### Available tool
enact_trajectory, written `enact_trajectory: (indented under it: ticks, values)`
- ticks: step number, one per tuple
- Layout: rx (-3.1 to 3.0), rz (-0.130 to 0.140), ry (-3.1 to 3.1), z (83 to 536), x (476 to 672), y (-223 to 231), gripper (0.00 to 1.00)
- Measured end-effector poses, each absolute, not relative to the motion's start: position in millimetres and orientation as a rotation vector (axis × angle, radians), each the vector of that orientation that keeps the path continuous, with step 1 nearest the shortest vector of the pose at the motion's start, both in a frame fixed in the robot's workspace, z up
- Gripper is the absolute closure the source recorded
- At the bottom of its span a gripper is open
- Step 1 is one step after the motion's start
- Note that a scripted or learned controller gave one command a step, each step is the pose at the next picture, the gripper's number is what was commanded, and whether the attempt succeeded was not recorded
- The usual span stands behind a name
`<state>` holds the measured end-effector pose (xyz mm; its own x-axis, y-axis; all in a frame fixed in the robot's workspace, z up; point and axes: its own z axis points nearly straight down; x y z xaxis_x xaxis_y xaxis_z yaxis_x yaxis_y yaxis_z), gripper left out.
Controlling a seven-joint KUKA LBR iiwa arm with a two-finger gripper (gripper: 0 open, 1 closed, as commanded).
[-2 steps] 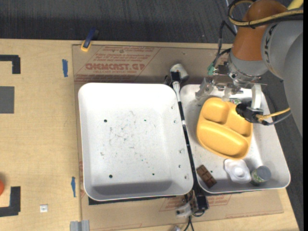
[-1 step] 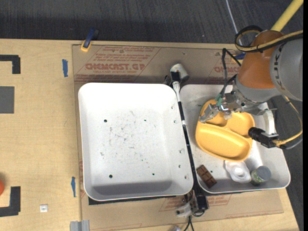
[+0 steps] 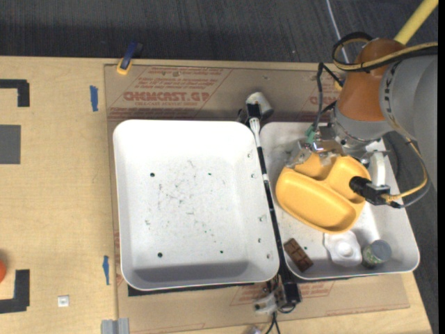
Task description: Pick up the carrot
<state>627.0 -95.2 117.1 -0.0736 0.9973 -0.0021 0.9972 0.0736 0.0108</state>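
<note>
We see the end effector [image 3: 314, 147] low over the far part of the right bin [image 3: 411, 255], just at the far end of a big yellow item [image 3: 316, 199]. It looks like contact, but we can't confirm. Open or closed: we cannot tell from this angle. The arm [image 3: 361, 92] comes in from the far right.

Carrot: we cannot tell where it is. The yellow item is closest in colour, but it's a fat rounded lump lying slantwise across the middle of the right bin.

Rest of the right bin, along the near side:
- brown block [image 3: 297, 255] in the near left corner
- white item [image 3: 342, 248] just right of it, near the yellow item's near edge
- grey round item [image 3: 375, 252] just beside the white one, toward the near right corner

Left bin [image 3: 188, 200]: white floor with faint dark scuffs and a few small holes.

Writing: the cardboard sheet [image 3: 174, 82] under both bins has red print along its far strip. The large line reads "CHEMCAST GP". The smaller lines above it are too small to read.

Desk [image 3: 49, 186]:
- a yellow-and-blue clip [image 3: 128, 58] at the sheet's far left corner
- blue tape bits [image 3: 94, 97] on the sheet's left edge
- black tape marks [image 3: 17, 92] further left
- an orange-red thing [image 3: 1, 270] cut off by the left edge
</note>
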Motion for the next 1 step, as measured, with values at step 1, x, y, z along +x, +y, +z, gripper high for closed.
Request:
enact_trajectory:
  ticks: [1]
  values:
    - [2.237,0.012,2.198,115.6,627.6,-93.7,0.00]
